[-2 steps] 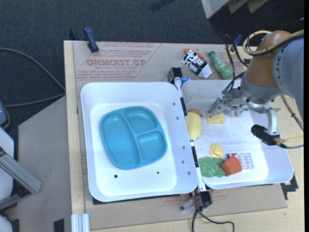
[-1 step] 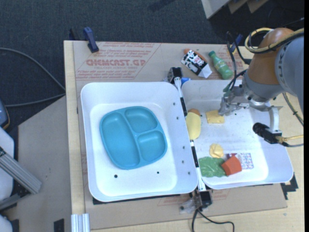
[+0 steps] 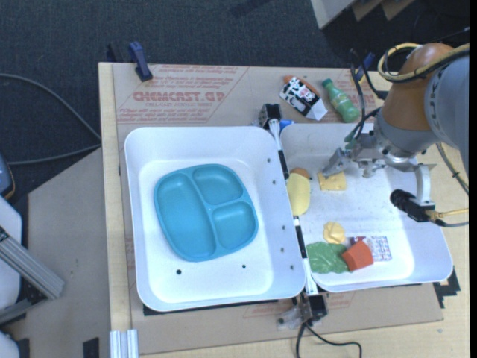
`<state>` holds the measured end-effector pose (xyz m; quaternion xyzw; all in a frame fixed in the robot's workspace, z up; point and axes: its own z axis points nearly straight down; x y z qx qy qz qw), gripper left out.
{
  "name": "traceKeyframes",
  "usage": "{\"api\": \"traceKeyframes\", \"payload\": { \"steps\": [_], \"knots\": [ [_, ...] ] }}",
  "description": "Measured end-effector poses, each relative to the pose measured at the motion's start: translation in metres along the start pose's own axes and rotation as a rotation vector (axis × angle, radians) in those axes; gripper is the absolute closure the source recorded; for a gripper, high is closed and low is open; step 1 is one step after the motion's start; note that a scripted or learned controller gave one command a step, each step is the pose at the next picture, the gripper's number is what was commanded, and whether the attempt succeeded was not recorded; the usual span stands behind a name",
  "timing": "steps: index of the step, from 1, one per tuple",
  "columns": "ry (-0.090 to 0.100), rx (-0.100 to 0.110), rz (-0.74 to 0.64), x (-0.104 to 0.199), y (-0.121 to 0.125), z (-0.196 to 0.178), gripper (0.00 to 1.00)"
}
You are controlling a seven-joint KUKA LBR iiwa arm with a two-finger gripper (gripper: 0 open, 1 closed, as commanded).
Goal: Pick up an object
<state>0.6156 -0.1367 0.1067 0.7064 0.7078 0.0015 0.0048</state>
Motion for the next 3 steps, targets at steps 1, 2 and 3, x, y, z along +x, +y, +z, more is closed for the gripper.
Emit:
{"api": "traceKeyframes", "payload": {
  "steps": [1,2,3],
  "knots": [
    [0.006,0.011,0.001,0.036,-0.034,0.022,0.00],
    [0.003,0.007,0.002,-0.017,0.048,0.022,0.00],
    [0.006,0.011,0.001,0.042,-0.040,0.022,0.00]
  ]
}}
